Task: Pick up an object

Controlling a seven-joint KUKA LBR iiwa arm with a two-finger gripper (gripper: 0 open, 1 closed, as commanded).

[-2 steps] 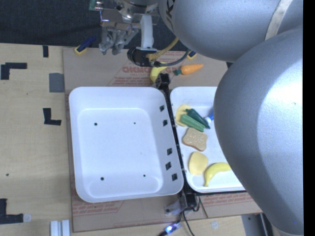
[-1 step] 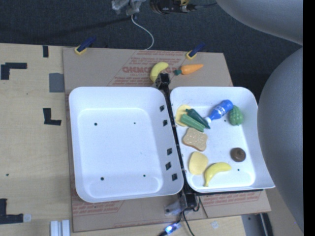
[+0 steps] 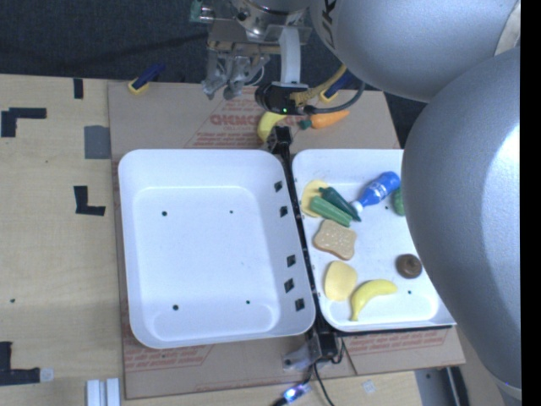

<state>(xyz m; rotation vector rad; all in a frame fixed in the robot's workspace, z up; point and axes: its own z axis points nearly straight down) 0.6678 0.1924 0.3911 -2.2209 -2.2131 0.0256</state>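
Two white bins sit side by side on the bench: the left bin [image 3: 207,244] offers open floor, while the right bin [image 3: 372,227] is crowded. Beyond their far rims hangs the end effector [image 3: 226,81], fingers slightly apart, holding nothing. Well apart from it, the banana [image 3: 370,295] lies near the right bin's front edge, its long axis slanting up to the right.

My one camera is fixed above the bench [image 3: 51,227], looking down at a slant. Both bins fall within the frame: the left bin [image 3: 207,163] sits near centre, the right bin [image 3: 385,315] beside it, their inner walls touching. The arm [image 3: 439,49] enters from the right and, being close to the lens, looms large and covers the right bin's right side. The bench's far edge meets dark floor at top.
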